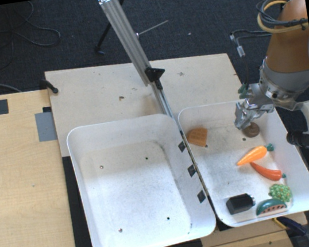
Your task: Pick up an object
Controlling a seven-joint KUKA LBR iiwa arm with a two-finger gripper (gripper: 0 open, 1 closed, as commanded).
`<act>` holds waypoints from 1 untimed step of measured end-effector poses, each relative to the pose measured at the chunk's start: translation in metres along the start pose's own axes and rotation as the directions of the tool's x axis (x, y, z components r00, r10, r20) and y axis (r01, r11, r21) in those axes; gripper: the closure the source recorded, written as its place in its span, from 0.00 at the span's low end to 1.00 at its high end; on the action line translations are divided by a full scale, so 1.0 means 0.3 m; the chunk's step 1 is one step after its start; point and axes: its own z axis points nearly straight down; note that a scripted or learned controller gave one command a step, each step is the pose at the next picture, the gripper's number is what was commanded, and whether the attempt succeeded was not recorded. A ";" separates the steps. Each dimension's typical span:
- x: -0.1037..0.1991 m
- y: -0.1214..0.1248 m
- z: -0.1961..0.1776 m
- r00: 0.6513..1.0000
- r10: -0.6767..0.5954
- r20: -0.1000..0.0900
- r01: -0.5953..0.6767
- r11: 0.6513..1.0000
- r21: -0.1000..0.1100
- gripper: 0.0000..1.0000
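**Tool poised over the brown piece**

Nearest the camera lies the watermelon slice. The tool hangs above a small brown object at the right bin's 1 o'clock; grip state unclear. Judged step: descent; next, closing squarely.

Showing no readable text, label, brand, number or sign anywhere on the bins, the bench, the arm or the small objects.

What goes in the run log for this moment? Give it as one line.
phase: reaching | gripper: low over right bin, above small brown object | grasp: not confirmed | carrot, black block: untouched
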 end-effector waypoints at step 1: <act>0.163 -0.043 -0.019 1.000 0.001 0.000 -0.001 1.000 0.001 1.00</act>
